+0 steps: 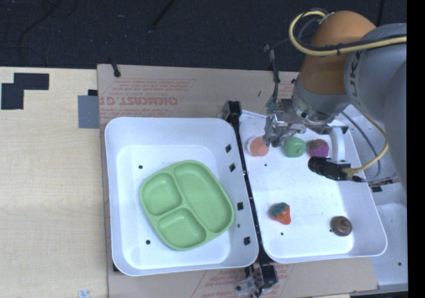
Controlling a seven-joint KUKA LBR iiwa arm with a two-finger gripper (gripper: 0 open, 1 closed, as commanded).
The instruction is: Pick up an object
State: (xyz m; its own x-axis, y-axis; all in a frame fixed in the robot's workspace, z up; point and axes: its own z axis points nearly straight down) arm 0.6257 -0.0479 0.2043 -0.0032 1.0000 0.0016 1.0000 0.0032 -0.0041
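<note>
Pale wood bench [46, 177] carries a cardboard sheet [153, 94], and on it two shallow white bins sit side by side under a dark floor at the far edge. The gripper [277, 132] hangs low over the far left corner of the right bin [312, 240], and whether its jaws are apart or together I cannot tell at this slant. The likeliest target, by my reading, is the small pink-orange object [258, 147] lying on the bin floor just left of and below the gripper, close to the divider between the bins. Nothing is seen clamped.

To do the step well, the gripper probably needs to shift slightly left and near so the jaws straddle the pink piece, descend straight, and close only once both sides are clear of the bin wall. That wall is the main risk: the piece sits tight in the corner.

Just right of the gripper lies a green object [294, 147], then a purple one [319, 148], both near enough to be nudged. A black part of the arm [329, 169] juts out nearer. Well apart, toward the near side, rest a red-orange strawberry-like toy [281, 212] and a brown ring-shaped piece [341, 225]. The left bin [126, 137] holds a green divided plate [186, 204].
</note>
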